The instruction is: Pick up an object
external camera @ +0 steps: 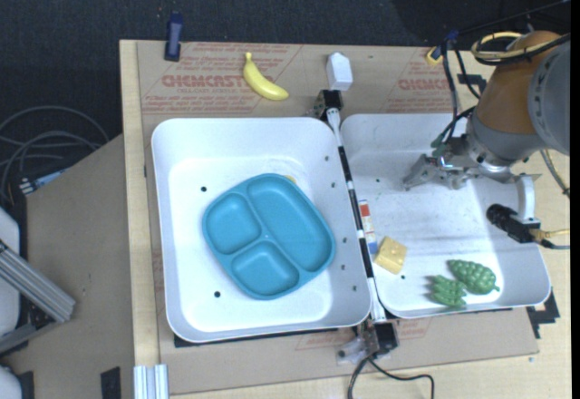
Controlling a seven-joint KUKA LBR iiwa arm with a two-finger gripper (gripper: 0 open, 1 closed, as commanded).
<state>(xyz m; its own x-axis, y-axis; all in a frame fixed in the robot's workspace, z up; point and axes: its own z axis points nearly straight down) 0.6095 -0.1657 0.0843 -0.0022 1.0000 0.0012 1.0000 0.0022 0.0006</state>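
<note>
My gripper (pixel 420 172) hangs over the upper middle of the right bin (pixel 507 297), pointing left. Its fingers stand open with nothing between them. A yellow cheese-like block (pixel 391 255) lies at the right bin's lower left, by the divider. Two green items lie near that bin's front edge: a bumpy grape-like cluster (pixel 473 275) and a leafy piece (pixel 446 291). All three sit well below the gripper and apart from it. A blue divided plate (pixel 265 234) lies in the left bin (pixel 181 170).
A yellow banana (pixel 264 80), a small white block (pixel 339 69) and a blue item (pixel 174 34) lie on the bench behind the bins. The arm's orange band (pixel 507 93) and grey wrist overhang the right bin's upper right corner. Cables run at the far left.
</note>
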